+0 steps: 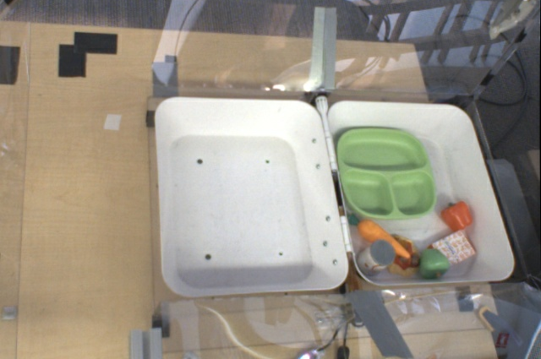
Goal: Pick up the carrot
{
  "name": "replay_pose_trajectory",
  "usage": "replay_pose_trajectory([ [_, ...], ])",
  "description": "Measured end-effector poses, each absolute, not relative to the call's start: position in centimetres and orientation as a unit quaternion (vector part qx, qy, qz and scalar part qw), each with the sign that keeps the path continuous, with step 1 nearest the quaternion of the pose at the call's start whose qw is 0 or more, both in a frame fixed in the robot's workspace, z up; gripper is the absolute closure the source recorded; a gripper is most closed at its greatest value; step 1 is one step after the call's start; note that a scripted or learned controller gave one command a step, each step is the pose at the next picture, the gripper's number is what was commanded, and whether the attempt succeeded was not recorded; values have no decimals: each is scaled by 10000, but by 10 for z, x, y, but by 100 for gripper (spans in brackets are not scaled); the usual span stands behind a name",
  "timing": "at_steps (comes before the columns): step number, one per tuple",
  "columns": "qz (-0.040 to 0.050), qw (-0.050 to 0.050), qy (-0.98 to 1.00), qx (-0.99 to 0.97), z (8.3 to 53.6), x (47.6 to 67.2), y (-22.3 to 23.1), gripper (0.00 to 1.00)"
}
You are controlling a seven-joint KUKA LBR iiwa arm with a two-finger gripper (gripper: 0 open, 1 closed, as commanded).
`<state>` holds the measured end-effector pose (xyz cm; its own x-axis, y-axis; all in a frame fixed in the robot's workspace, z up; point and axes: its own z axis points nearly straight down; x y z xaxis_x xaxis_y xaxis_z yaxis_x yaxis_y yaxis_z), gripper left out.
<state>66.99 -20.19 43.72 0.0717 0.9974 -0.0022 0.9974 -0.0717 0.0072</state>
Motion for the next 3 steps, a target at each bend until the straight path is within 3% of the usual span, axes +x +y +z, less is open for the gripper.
replay_pose_trajectory([
  [1, 15, 17, 6394, 7688, 369, 610, -184, 0],
  [2, 12, 26, 6754, 7375, 365, 670, -194, 0],
  [3, 22, 35, 6452, 7640, 427, 670, -200, 0],
])
